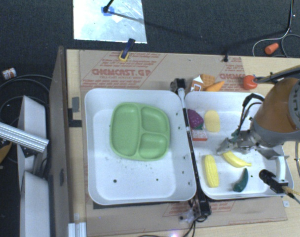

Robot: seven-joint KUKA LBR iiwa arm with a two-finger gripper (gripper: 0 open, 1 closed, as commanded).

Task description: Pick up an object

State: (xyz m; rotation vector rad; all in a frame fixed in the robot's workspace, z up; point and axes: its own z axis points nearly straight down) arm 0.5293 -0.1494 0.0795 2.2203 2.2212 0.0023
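The divided plate [140, 131] lies in the left bin [103, 181] on the bench [155, 65]. Right of the plate, past the wall between the bins, the right bin [229, 98] holds the rest. Nearest the plate lie a plum [195, 117] and beside it a lemon [212, 121]. Farther right and nearer the camera lie the corn cob [211, 170], the banana [236, 159] and a pepper [241, 181]. The pincer [228, 146] sits just above the banana.

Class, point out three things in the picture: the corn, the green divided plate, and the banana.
Corn [210, 170]: camera view, middle of the cob.
Plate [140, 132]: camera view, central divider.
Banana [236, 159]: camera view, middle of the fruit.
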